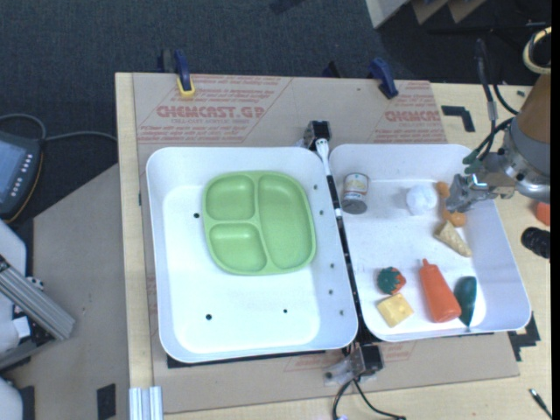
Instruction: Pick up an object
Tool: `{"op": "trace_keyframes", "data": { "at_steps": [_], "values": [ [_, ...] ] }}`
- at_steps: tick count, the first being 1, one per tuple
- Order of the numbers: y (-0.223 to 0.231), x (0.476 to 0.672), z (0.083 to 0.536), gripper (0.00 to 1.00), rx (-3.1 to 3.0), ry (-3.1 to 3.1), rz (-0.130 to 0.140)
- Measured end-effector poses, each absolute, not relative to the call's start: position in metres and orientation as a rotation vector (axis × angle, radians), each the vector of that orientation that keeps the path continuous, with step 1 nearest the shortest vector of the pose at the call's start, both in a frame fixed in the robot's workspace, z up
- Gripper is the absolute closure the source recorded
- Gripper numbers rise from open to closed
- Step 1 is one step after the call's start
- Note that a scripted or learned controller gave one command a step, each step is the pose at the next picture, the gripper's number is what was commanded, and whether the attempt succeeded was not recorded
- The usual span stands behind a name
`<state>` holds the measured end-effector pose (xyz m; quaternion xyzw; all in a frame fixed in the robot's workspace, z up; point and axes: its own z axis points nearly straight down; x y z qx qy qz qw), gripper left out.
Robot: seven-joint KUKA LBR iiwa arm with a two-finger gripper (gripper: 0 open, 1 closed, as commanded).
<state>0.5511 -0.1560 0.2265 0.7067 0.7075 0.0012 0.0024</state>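
green divided plate (260, 221) in left bin (175, 322), small can (354, 192), orange bottle (438, 292), tool (461, 201) low over right bin (507, 269)

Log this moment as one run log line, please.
arm: over right bin far edge | gripper: low beside white object | nothing seen held | green divided plate: left bin | phase: approach

Both white bins (249, 339) look like smooth moulded plastic with a soft sheen. In the left one, the green divided plate (260, 221) is matt plastic. Right of that plate, just over the bin wall, the small can (354, 192) shows dull grey metal with a brighter lid. The orange bottle (437, 291) further right looks glossy plastic. The white lump (421, 199) beyond the can is blurred, perhaps something soft. Under everything, the brown board (262, 112) is matt printed cardboard.
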Motion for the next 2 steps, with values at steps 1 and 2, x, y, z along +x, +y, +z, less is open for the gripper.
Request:
{"op": "trace_keyframes", "data": {
  "at_steps": [1, 2],
  "values": [
    [-0.111, 0.558, 0.232, 1.0, 2.214, 2.225, 0.004],
    [-0.058, 0.573, 0.219, 1.0, 2.215, 2.229, 0.002]
  ]
}}
